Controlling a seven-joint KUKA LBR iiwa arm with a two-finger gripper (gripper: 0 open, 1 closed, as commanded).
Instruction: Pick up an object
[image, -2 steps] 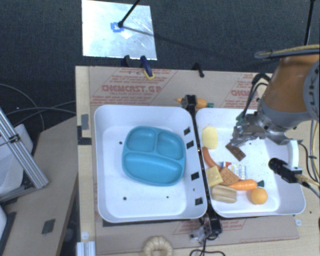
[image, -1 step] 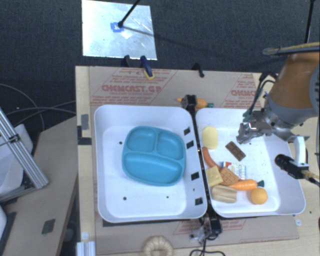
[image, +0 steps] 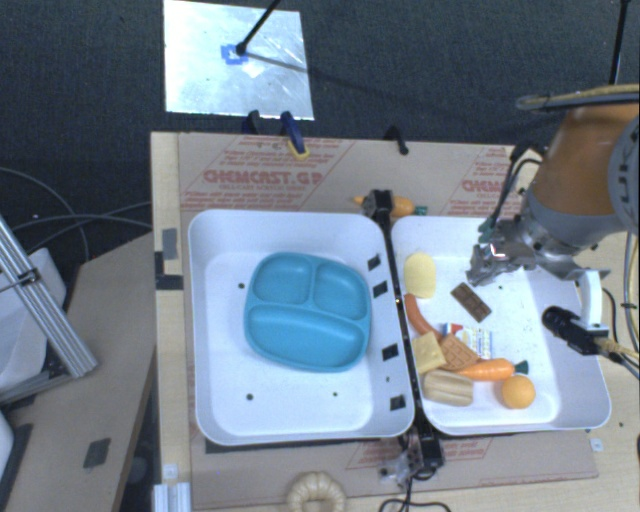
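My gripper (image: 487, 264) hangs over the back half of the right bin (image: 585, 375), and nothing shows between its tips. Just in front of it lies a brown chocolate bar (image: 470, 301). A pale yellow lemon-like piece (image: 420, 274) sits to its left near the bin's divider. Toward the front lie a red sausage (image: 417, 314), a cheese wedge (image: 430, 352), a waffle cracker (image: 459, 351), a carrot (image: 487, 369), an orange (image: 517, 392) and a bread roll (image: 447, 388).
The left bin (image: 215, 300) holds a blue divided plate (image: 307, 310). A small orange piece (image: 401, 207) lies behind the bins on the cardboard. A pale ring (image: 318, 492) rests at the bench's front edge, and a foil sheet (image: 238, 60) lies on the floor beyond.
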